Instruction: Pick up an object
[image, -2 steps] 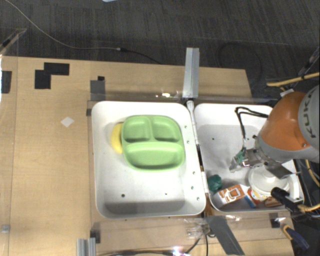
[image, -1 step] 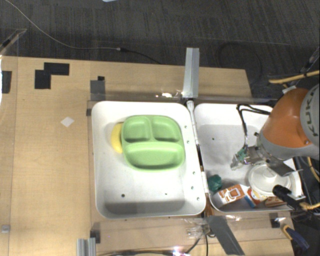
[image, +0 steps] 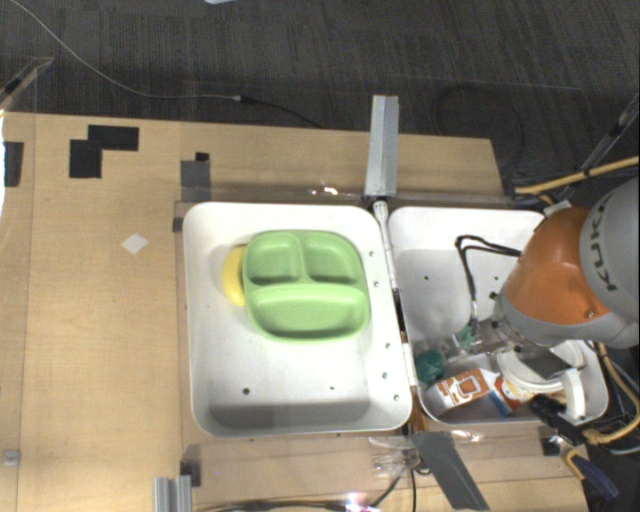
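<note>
Teal-green small plastic object (image: 430, 366) sits low in the shallow white right bin (image: 430, 262), near its left wall, and right beside it lies an orange-and-brown printed packet (image: 463, 389). The grey arm's gripper (image: 466, 343) is down in that bin, just above and to the right of the teal piece; open or closed, I cannot tell from here. Over in the shallow white left bin (image: 280, 392), a green divided plastic plate (image: 303, 285) partly covers a yellow rounded item (image: 232, 276).

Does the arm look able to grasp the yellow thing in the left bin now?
Probably not cleanly: the green plate lies over most of the yellow thing, so only its left edge shows.
</note>
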